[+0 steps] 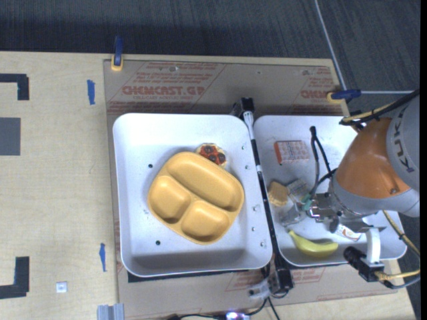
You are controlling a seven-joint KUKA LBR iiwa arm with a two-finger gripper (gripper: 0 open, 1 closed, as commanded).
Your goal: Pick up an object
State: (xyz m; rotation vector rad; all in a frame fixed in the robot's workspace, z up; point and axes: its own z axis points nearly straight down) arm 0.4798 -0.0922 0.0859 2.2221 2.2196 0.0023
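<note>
My gripper (319, 209) hangs low in the right bin (293, 129), under the arm's orange band. It sits just above a yellow banana (313, 245) that lies near the bin's front wall. A tan chunk (278, 193) and a clear crumpled piece (293, 207) lie just left of the gripper. An orange-and-white packet (291, 152) rests toward the back of that bin. I see nothing held by the gripper.
The left bin (133, 179) holds a large yellow three-compartment tray (195, 195), with a small round orange-and-black item (212, 153) at its far edge. Black cables (317, 153) trail across the right bin beside the arm. A divider (257, 172) separates the bins.
</note>
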